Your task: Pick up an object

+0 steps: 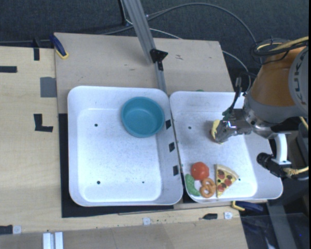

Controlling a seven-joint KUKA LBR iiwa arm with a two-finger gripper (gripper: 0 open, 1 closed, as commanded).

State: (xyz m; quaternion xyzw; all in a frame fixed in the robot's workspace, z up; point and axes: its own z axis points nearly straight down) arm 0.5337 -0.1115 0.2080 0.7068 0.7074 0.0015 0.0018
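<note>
Camera view shows the tool [224,130] low in the right bin [197,105], touching a yellow object [216,129] on its left; its grip state cannot be told.

My single camera sits fixed above the bench [197,56], looking down at a slant on both white bins [83,154] (my arm [280,87] enters from the right).

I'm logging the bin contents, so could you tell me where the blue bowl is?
The blue bowl sits in the left bin, near its far right corner, close to the divide with the right bin.
</note>
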